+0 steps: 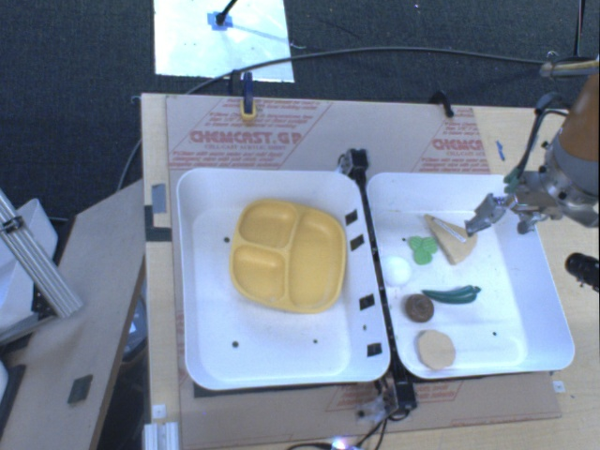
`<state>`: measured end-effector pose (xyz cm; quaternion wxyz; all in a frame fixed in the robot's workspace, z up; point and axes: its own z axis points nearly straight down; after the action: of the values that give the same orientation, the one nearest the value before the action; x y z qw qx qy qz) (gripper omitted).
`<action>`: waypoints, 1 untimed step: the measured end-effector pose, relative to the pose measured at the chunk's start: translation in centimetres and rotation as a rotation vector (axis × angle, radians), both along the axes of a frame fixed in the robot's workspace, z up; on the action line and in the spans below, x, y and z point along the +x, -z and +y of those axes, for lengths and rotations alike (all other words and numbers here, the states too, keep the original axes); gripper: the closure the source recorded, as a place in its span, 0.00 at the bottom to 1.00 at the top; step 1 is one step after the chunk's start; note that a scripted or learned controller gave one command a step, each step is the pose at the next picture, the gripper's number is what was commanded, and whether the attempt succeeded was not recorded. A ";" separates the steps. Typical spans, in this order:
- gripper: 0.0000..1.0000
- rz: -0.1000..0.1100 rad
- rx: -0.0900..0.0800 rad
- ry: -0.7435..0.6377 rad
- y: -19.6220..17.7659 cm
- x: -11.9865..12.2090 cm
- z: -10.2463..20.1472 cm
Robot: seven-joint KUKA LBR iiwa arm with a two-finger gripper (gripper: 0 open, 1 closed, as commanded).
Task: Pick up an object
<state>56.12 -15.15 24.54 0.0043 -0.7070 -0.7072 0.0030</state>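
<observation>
In the right bin (539, 331), nearest lies a tan disc (436, 350); then a brown round piece (419, 307), a green pepper (452, 294), a white ball (397, 270); farther, the cheese wedge (452, 239) just beside the gripper (487, 216); its jaws I cannot tell; the left bin (211, 345) holds a yellow plate (287, 255).

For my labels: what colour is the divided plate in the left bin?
Yellow: the divided plate, seen in the camera view.

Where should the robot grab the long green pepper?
Probably across the middle of the green pepper, coming straight down. It lies flat and thin in the right bin, stretched left to right, so the gripper should close across its narrow width.
</observation>
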 end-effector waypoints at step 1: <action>0.00 -0.011 -0.002 -0.003 -0.7 0.2 0.0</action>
<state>56.35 -15.11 25.19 -0.0005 -0.7059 -0.7083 -0.0003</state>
